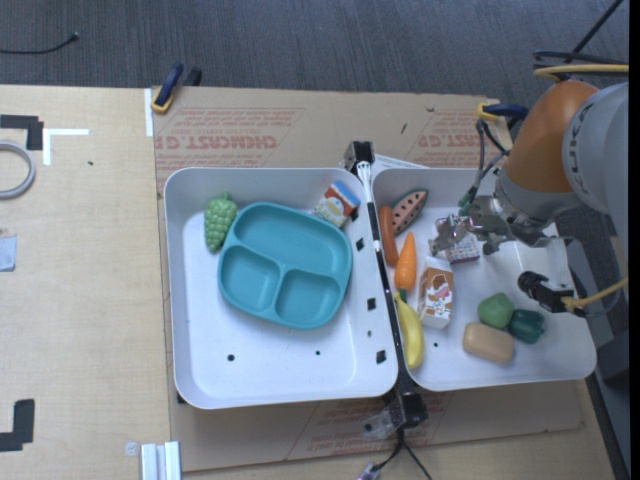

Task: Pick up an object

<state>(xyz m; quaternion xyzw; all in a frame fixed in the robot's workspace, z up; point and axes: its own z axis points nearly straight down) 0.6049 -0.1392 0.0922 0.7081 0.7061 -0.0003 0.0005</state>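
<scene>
Over the right bin (575, 363) my gripper (456, 236) hangs just above the milk carton (436, 297); whether it is released or clenched I cannot tell. Nothing is lifted: the carrot (405, 261) beside the carton and the banana (409, 333) below it lie untouched.

We see even, bright overhead light; soft shadows left of the claw (458, 236); slight blur overall.

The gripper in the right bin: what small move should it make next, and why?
Probably lower a little. The gripper hovers above bare bin floor beside the small carton and the carrot, with nothing seen between its fingers.
</scene>
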